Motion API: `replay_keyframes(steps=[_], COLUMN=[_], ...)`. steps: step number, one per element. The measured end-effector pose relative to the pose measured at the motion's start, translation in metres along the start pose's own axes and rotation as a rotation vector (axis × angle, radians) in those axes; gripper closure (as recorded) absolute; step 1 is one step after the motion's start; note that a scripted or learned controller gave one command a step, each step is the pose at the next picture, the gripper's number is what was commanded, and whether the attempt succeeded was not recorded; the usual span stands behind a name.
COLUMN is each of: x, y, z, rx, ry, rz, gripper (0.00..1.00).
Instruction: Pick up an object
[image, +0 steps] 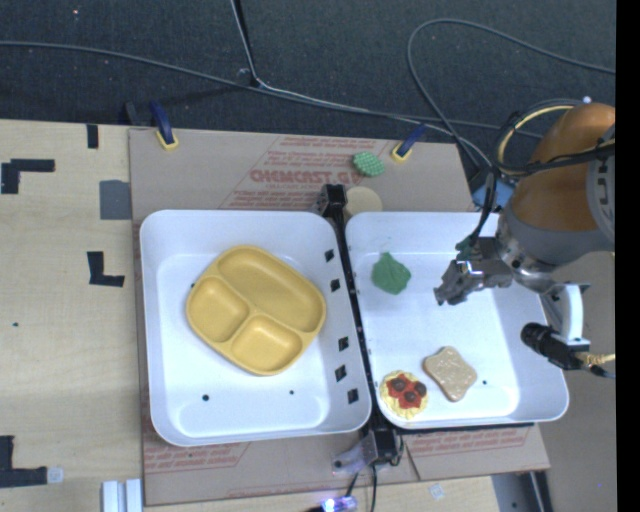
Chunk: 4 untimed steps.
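White bins sit side by side on cardboard, the arm (560, 190) reaching in over the right bin (500, 405).

From above, the gripper (452, 288) hangs over the right bin's bare middle, with nothing visibly between its fingers; whether they are parted I cannot tell. A green leaf (390, 274) lies just to its left, toast (450, 373) and a small pizza (404, 393) near the front edge. The left bin (170, 400) holds a yellow tray (256, 309).

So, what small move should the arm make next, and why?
Probably a short move toward the green toy, then down onto it. The gripper hovers over the bare floor of the right bin, beside that toy, with nothing seen between its fingers. The bread slice and small pizza lie farther off.
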<state>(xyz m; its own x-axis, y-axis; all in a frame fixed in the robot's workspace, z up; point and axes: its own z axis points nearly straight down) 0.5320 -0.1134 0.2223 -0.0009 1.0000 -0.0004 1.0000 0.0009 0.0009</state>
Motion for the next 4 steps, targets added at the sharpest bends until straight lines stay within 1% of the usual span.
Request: replay_keyframes(steps=[1,2,4], x=[0.057,0.104,0.200], y=[-0.005,0.003,-0.005], z=[-0.009,-0.010,0.010], rx=[0.001,0.002,0.004], ry=[0.002,0.001,0.001], rz=[-0.006,-0.005,-0.005], gripper=[1.00,1.00,1.00])
